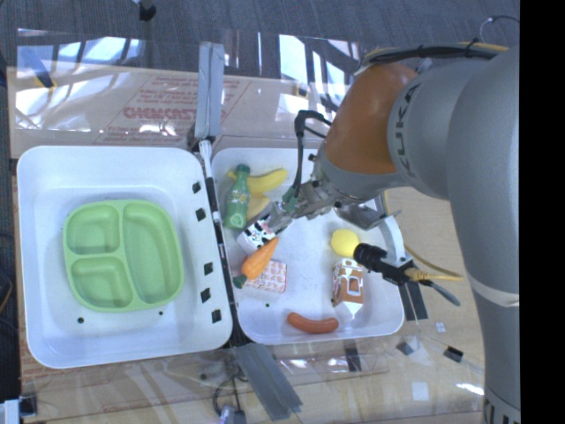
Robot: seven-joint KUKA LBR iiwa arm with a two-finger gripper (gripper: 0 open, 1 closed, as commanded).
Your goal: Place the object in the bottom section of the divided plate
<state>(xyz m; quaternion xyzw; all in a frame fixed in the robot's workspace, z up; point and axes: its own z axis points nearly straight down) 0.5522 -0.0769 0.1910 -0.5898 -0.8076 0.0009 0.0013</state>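
The green divided plate (124,254) lies in the left bin (44,325), with two small sections on its left and one long section on its right, all bare. My gripper (284,210) hangs low in the right bin (309,281), near its upper left. It sits just above a small black-and-white object (258,233), and an orange carrot (258,258) lies right below that. The wrist hides how the gripper meets these things.
The right bin also holds a green bottle (237,199), a banana (265,182), a yellow lemon (344,240), a small carton (349,285), a sausage (312,323) and a patterned packet (269,278). The bin walls meet in a ridge (212,237) between bins.
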